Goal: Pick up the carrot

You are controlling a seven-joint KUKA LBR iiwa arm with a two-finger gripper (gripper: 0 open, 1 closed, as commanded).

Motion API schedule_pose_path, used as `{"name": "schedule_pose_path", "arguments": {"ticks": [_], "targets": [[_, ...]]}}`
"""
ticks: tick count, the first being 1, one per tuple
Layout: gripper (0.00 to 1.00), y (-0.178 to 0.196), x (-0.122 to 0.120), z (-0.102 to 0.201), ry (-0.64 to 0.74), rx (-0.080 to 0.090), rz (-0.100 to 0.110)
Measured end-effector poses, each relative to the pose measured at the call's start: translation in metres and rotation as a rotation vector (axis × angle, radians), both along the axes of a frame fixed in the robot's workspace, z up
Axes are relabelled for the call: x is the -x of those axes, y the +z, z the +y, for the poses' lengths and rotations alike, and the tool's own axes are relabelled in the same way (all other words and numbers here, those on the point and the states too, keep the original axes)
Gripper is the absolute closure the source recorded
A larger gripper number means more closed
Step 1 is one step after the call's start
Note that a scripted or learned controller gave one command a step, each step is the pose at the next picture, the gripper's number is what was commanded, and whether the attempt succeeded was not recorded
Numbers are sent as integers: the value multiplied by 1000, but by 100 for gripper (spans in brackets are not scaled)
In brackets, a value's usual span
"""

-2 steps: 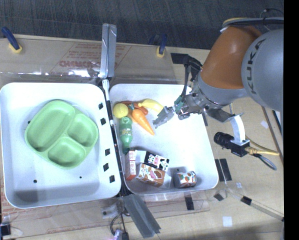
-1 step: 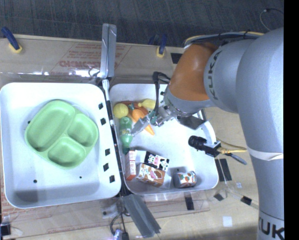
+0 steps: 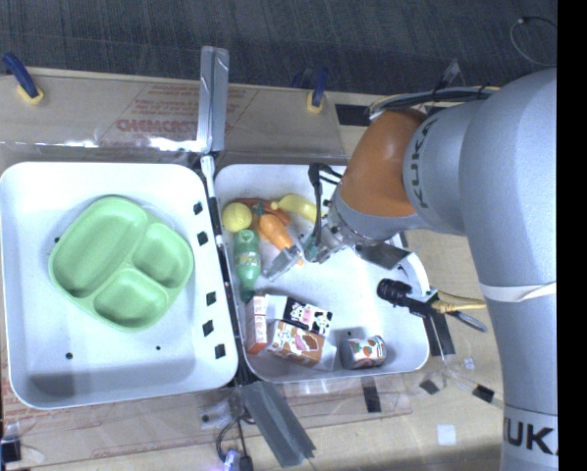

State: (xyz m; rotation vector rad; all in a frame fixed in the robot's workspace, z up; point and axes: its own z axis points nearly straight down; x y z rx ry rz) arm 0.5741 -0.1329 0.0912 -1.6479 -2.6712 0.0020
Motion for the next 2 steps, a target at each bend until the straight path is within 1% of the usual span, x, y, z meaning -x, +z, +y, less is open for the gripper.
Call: {"name": "schedule_pose_path", "arguments": {"ticks": [1,2], "targets": [[100,10,-1,0,4,1,0],[100,160,4,90,19,0,-3]]}}
